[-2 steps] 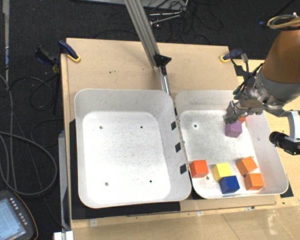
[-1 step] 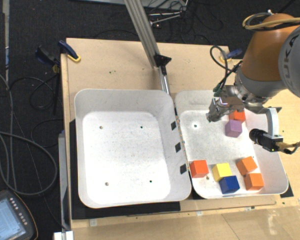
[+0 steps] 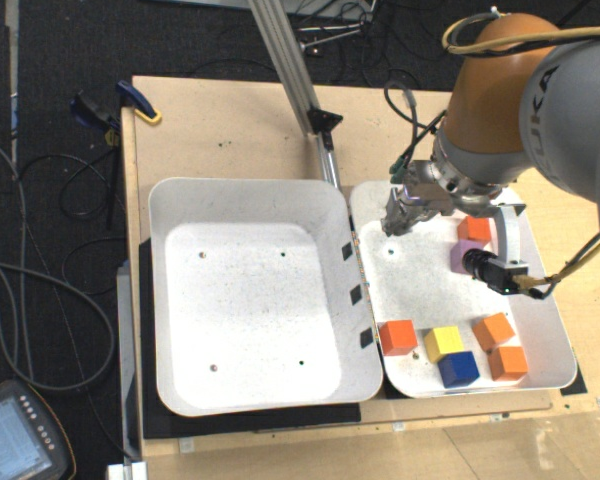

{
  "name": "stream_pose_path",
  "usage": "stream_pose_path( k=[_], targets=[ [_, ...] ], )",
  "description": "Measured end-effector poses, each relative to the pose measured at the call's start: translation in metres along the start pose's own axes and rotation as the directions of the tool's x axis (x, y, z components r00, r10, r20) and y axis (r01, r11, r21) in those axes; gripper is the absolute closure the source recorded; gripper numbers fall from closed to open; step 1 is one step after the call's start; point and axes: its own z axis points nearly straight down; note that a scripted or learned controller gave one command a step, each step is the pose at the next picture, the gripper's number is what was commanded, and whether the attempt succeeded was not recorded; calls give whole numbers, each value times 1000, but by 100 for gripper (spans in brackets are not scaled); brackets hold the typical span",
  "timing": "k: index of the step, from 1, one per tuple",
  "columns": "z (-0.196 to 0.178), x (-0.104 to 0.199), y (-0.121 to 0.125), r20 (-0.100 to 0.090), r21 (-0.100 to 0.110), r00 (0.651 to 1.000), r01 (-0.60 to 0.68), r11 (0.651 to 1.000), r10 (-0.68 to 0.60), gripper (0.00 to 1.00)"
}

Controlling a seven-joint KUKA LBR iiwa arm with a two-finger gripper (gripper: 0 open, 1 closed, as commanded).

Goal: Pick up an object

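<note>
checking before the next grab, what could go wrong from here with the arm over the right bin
1. The gripper hangs over bare floor in the right bin, away from every block, so closing here would likely catch nothing.
2. The yellow block and blue block touch; a grab at one could shove the other.

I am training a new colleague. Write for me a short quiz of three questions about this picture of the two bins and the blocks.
1. True or false: the left bin holds the yellow block.
2. Which block touches the yellow block on its near side? A) blue block B) purple block C) green block
3. Fill in: the gripper hangs over the far end of the ____ bin.

Key
1. False; it lies in the right bin.
2. A.
3. right.
</note>
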Motion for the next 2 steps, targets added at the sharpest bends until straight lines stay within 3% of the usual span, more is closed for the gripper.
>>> stream_pose_path(
  k=[1, 2],
  targets=[
    [-5, 52, 11, 0, -1, 1000, 0, 1000, 0, 100],
    [15, 102, 18, 1, 3, 1000, -1, 1000, 1, 100]
  ],
)
